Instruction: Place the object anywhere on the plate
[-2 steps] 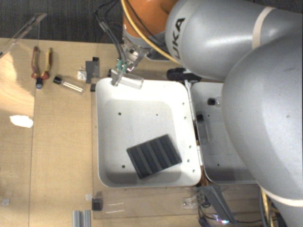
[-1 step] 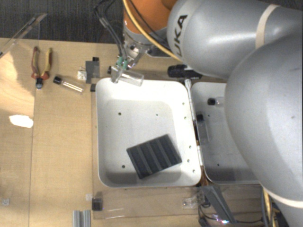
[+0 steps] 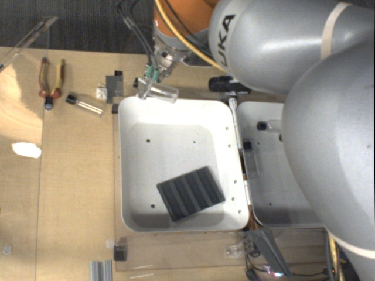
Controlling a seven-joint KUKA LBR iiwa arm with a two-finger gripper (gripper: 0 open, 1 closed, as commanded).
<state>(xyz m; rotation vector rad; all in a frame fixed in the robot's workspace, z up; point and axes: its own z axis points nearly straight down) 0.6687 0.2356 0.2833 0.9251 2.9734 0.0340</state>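
We see the grey arm [image 3: 304,69] covering the right side and top, orange band at top centre. It hides most of the right bin [image 3: 263,174]. The left bin [image 3: 135,157] is in full view and holds a dark ribbed rectangular object [image 3: 190,193] lying flat and skewed near its lower edge, apart from the walls. The gripper [image 3: 153,85] hangs over the left bin's upper-left rim, well apart from the object, a clear part at its tip; we can't tell the finger state. On the bench to the left: red-handled pliers [image 3: 50,81], a small vial [image 3: 85,103].
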